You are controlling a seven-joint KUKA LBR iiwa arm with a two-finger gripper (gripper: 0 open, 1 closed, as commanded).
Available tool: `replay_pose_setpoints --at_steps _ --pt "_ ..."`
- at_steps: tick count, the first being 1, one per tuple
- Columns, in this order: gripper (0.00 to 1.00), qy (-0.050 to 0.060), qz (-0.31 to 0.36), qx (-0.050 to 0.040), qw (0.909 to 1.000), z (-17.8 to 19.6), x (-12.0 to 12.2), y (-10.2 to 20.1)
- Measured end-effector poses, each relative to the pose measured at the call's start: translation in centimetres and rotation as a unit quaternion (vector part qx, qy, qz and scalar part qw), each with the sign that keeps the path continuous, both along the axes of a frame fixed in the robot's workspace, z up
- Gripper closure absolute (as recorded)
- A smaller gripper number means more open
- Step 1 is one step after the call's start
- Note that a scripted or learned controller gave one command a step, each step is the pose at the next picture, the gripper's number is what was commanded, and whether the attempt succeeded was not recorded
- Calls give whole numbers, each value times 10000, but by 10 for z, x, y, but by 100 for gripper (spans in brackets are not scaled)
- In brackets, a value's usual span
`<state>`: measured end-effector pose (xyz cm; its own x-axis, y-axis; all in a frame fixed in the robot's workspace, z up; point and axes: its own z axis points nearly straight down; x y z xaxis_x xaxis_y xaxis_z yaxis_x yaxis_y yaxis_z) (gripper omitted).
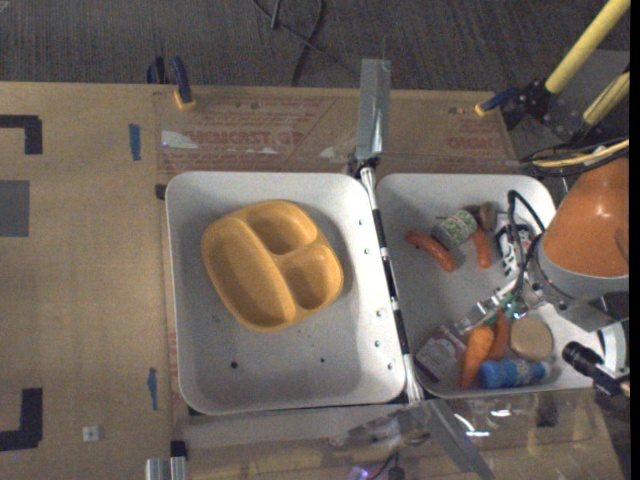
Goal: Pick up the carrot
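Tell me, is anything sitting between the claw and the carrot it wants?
Nothing visibly blocks it. The claw hangs just above the carrot in the right bin. The carrot is crowded, though: a blue bottle and a packet lie against it.

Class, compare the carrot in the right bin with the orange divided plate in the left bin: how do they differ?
The carrot is slim and tapered; the plate is broad, rounded and split into three compartments. The carrot is far smaller. The carrot lies crowded among other items near the gripper; the plate sits alone in its bin. Both are orange-toned.
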<state>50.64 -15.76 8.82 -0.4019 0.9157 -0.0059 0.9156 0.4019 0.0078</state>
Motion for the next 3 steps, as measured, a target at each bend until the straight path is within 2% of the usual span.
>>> replay_pose_setpoints --at_steps 1,2,3 --pt "100 -23 -15 2 10000 11 1 0" --pt "0 -21 -12 2 10000 11 1 0" --pt "0 4 -1530 24 9882 0 -20 1"
